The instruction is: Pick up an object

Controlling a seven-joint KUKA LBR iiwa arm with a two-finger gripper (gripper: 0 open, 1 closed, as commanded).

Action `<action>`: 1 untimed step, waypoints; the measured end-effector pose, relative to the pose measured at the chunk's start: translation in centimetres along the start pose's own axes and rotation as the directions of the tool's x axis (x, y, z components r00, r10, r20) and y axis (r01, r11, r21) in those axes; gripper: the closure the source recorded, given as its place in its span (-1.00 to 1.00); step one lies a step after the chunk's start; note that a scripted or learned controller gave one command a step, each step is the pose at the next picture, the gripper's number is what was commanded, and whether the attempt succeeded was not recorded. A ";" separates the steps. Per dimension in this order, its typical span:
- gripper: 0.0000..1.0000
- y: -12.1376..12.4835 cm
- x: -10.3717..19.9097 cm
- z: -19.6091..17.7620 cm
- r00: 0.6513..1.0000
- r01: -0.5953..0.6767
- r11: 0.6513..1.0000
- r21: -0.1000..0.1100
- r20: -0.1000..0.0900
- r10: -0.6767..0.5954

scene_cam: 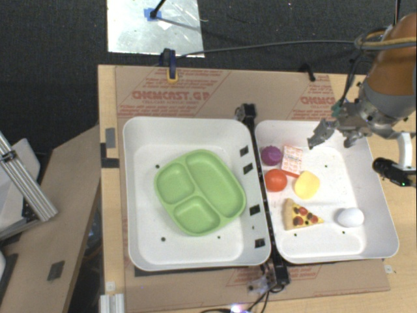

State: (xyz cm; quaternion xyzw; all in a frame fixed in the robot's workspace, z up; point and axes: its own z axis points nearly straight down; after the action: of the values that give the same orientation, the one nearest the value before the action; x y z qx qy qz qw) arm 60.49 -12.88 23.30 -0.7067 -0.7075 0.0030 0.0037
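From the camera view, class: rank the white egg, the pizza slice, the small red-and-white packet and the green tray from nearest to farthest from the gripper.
Measured from the gripper:
1. Red-and-white packet, just left and below.
2. White egg, right bin's lower right.
3. Pizza slice, right bin's lower edge, nearly tied with the egg.
4. Green tray, left bin.

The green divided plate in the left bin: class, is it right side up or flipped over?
Right side up. The green divided plate shows three hollow compartments with raised ridges facing the camera.

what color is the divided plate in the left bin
Light green divided plastic plate, seen clearly in the camera view.
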 end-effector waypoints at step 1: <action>-1.00 0.2 0.0 -0.6 1.000 0.002 1.000 -0.011 0.002 -0.002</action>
State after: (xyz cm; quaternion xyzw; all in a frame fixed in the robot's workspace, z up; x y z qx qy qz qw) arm 60.72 -12.86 23.91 -0.7060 -0.7083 -0.0003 -0.0006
